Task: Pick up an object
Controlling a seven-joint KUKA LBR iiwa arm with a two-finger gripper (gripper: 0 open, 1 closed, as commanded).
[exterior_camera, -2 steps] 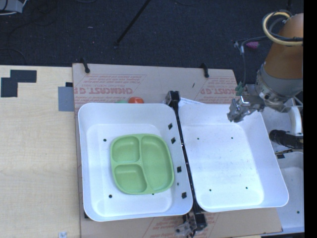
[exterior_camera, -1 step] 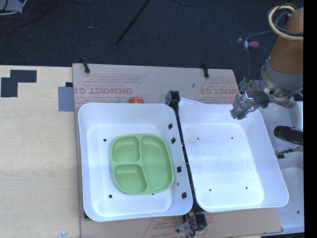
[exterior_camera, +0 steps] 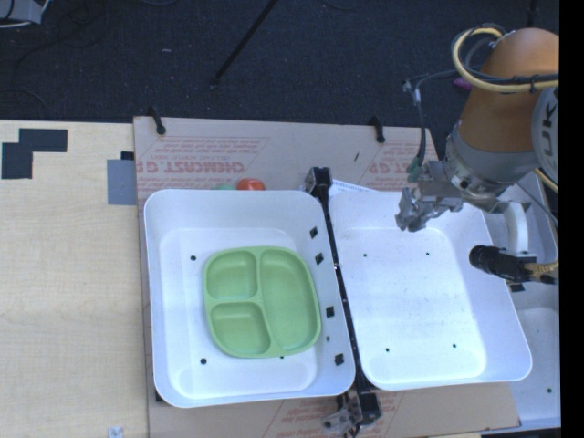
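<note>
- Bench [exterior_camera: 64, 290]: light wood surface, fills the left of the frame; a few dark rectangular patches on it at upper left.
- Cardboard sheet [exterior_camera: 274, 158]: brown, red printed lettering, lies under both bins and shows past their top edges.
- Left bin [exterior_camera: 169, 217]: shallow, white, rounded corners, centre-left of the frame. Holds one item, the green tray.
- Right bin [exterior_camera: 511, 354]: same type, touching the left bin along a dark clipped seam down the middle. Floor shows only small dark specks and bolt dots.
- Arm [exterior_camera: 511, 89]: comes in from the upper right, orange band over a grey wrist, yellow and grey cables looped around it.
- Green tray [exterior_camera: 262, 301]: the only pickable item lying in a bin. Pale green plastic, rounded rectangle, three compartments (two at the top, one lower left, with the right one running long). Lies flat in the middle of the left bin, slightly rotated, well apart from the gripper.
- Gripper [exterior_camera: 415, 215]: grey metal, over the upper-left corner of the right bin, near the seam. Can't tell if it's released or clenched; nothing seen in its grasp.
- Orange-red object [exterior_camera: 250, 185]: small, rounded, on the cardboard just beyond the left bin's top rim, a green bit beside it; both partly hidden by the rim.
</note>
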